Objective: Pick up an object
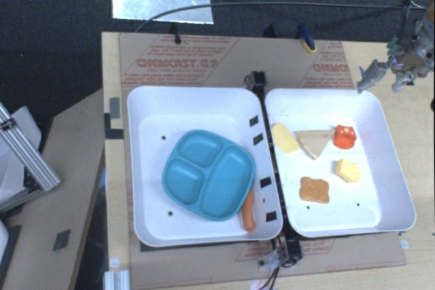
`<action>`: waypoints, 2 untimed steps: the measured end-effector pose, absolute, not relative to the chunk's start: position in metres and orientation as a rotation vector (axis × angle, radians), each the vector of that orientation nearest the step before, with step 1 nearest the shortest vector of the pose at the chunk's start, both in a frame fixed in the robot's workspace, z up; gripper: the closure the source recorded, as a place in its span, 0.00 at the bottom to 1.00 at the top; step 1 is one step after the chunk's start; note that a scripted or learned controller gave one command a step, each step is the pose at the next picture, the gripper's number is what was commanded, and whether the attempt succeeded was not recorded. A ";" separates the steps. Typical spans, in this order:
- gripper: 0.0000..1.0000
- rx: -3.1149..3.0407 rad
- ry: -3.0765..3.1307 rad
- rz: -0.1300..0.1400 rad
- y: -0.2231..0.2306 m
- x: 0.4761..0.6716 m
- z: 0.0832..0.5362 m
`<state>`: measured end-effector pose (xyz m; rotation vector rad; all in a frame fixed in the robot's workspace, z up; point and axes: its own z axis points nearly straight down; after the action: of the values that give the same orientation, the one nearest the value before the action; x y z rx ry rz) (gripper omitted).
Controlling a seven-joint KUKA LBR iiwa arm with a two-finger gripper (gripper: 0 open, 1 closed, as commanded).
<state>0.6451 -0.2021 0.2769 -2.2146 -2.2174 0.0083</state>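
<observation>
Nearest us, at the front of the left bin (pixel 146 146), we see a small orange-red sausage (pixel 248 210) lying just beside the front corner of a blue divided plate (pixel 209 174); whether the two touch we cannot tell. At the front of the right bin (pixel 391 166) lies a brown toast-like piece (pixel 315 190), and a little farther back to the right a yellow cheese-like block (pixel 348 170). Farther still, three pieces lie in a row: a pale yellow oval piece (pixel 285 138) near the divider, a beige wedge (pixel 312 142) just beside it, and a red strawberry-like piece (pixel 344 136) near the wedge.

We judge all of these to be light, rigid toy foods, smooth enough to slip if pinched off-centre. The red piece looks like the easiest target: compact, standing apart from the bin wall, best taken across its middle. The flat wedge and toast would need a grasp across their narrow edges.

Beyond the right bin's far right corner, above the tabletop (pixel 204 61), hangs the gripper (pixel 384 75). Its fingers appear spread apart, with nothing between them. It sits outside the bin, well apart from every piece; the red one lies nearest, toward us and to the left of it.
</observation>
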 end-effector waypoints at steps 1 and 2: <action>0.00 -2.218 -2.228 -0.001 -0.201 0.647 0.285; 0.00 -2.219 -2.225 0.001 -0.203 0.650 0.243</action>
<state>0.6501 -0.2031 0.2431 -2.2188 -2.2251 0.0009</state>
